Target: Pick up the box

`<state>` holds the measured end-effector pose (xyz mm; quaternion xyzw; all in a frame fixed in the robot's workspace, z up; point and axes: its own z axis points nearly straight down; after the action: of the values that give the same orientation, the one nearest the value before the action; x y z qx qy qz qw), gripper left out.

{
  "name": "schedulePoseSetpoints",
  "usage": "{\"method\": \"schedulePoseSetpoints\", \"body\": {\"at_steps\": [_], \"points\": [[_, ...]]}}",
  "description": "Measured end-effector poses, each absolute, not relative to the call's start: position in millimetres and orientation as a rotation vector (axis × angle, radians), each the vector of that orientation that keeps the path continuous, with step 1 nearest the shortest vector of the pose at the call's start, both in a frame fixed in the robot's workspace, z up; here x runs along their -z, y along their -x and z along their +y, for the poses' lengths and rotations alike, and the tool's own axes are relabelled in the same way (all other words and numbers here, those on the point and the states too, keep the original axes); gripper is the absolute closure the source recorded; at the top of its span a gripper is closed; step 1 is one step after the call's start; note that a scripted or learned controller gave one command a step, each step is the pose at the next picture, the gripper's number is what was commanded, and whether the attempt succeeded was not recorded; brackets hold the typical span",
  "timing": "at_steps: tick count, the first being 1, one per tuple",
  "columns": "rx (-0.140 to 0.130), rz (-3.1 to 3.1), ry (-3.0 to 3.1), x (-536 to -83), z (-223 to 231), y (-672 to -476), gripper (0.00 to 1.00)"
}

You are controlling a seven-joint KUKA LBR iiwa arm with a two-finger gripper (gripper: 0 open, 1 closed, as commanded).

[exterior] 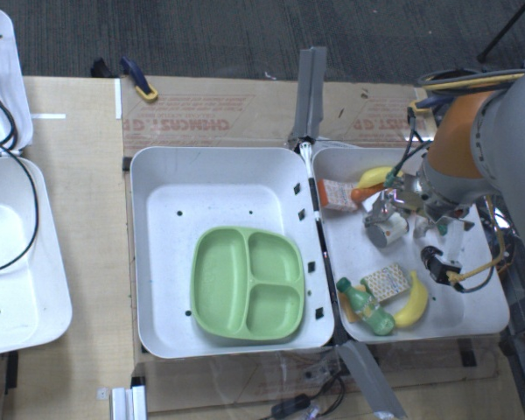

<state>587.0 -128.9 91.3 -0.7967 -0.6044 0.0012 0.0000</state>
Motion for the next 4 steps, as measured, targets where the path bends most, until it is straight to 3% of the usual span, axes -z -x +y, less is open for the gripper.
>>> {"method": "schedulePoseSetpoints", "body": {"at_steps": [1, 2, 3, 4], "points": [[-0.025, -1.869, 2.513, -90, -111, -638.6, 0.0], [-0.005, -1.837, 2.547, -91, -99, -594.4, 0.0], [-0.035, -1.783, 2.567, -89, -101, -652.4, 0.0], [-0.052, -1.41, 2.779, -85, -92, -649.7, 0.0]]}}
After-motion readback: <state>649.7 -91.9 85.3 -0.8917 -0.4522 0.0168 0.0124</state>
